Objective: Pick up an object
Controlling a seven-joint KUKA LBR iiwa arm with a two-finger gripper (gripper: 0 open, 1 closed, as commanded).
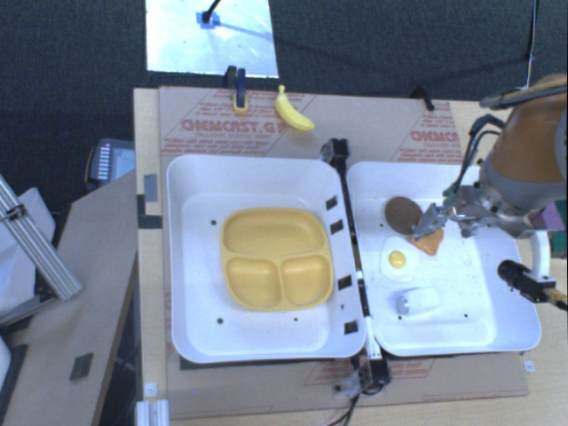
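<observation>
Two bins; my jaws (pixel 437 223) hang low in the right bin (pixel 515 331), over an orange wedge (pixel 429 241). Whether they pinch it I cannot tell. Brown disc (pixel 403 213) just left, egg (pixel 397 260) below-left. Wedge looks the chosen pick.

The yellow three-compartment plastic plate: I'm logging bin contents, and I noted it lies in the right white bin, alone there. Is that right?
Not quite. The camera view shows the yellow three-compartment plastic plate lying in the left white bin, not the right one. It is alone there, as you noted; the fried-egg toy and the brown disc lie in the right white bin.
</observation>
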